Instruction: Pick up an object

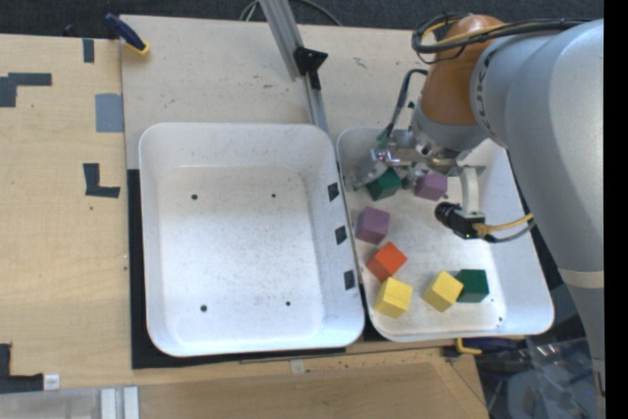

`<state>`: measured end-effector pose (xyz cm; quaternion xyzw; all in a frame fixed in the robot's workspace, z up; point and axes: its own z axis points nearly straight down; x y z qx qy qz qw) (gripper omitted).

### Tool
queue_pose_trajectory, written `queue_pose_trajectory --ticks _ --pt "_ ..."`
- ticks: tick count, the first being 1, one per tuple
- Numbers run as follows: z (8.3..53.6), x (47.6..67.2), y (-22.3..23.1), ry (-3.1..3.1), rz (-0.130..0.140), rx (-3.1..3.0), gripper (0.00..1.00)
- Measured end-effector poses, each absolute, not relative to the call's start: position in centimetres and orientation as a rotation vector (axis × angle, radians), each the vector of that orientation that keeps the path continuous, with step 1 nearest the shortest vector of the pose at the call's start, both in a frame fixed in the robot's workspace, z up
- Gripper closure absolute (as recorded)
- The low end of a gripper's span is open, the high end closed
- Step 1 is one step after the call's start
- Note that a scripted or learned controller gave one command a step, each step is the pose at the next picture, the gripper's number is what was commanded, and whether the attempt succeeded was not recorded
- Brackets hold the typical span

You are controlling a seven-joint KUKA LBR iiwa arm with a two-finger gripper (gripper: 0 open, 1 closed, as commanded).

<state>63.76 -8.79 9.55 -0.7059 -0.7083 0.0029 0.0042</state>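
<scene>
My gripper (392, 162) is low over the far left part of the right bin (520, 304). A dark green block (385, 183) lies right under it, touching or almost touching its tip. A pale purple block (430, 185) sits just to the gripper's right. Nearer the front lie a second purple block (372, 224), an orange block (388, 260), two yellow blocks (394, 295) (444, 289) and another green block (472, 284). The wrist hides part of the bin's far end.
The left bin (157, 211) stands beside the right one, their rims meeting near the gripper. A slanted metal rail (275, 0) runs down to the bins' far junction. A black cable (471, 223) hangs from the wrist over the right bin.
</scene>
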Motion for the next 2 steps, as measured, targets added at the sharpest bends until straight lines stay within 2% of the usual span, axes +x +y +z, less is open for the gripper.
queue_pose_trajectory --ticks 1,2 --pt "11.0 63.9 -9.0 -2.221 0.003 -2.217 1.00" --pt "19.7 66.7 -0.5 -2.235 -0.012 -2.212 1.00"
